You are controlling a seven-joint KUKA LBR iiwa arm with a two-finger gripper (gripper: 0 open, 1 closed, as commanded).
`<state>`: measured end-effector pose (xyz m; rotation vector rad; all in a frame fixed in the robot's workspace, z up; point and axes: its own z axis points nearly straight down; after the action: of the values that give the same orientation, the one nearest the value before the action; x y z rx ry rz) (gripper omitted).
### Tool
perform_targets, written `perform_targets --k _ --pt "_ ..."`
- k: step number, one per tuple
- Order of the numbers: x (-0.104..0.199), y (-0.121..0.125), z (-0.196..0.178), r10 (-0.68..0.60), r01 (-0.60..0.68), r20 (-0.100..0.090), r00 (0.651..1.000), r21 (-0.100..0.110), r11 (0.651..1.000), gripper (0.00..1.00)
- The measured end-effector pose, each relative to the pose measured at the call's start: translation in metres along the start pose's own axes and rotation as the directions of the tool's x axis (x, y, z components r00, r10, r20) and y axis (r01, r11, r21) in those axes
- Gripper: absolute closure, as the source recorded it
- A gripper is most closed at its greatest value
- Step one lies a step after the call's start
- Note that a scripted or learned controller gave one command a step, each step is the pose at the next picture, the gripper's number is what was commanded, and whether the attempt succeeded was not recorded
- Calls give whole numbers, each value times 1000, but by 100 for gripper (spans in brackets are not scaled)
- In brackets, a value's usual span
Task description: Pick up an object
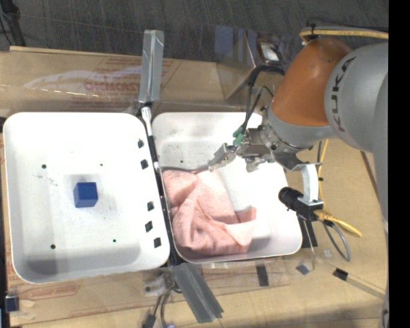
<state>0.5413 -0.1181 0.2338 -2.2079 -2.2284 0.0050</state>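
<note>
Pink cloth (208,214) lies crumpled in the right bin (184,132), filling the near-left part from the left wall toward the near edge; soft terry-looking fabric, pale salmon pink, bunched in thick folds w/ one fold turned over near its right end. Part of the bin floor shows bare white at the far side and near-right corner. Gripper (222,159) hangs over the middle of the right bin, just above the cloth's far edge; can't tell how it's set, too small and blurred, and nothing seen clamped in it. Arm's grey body w/ orange band covers the bin's far-right corner. Left bin (27,135) holds a small blue cube (85,194), approx. mid-floor, slightly toward the left wall, well apart from the cloth.
</note>
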Motion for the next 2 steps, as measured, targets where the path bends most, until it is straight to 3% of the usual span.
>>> perform_targets --k 1,2 --pt "-18 5 83 -88 88 0 996 1 996 0" --pt "-14 41 143 -196 196 1 981 -2 981 0"
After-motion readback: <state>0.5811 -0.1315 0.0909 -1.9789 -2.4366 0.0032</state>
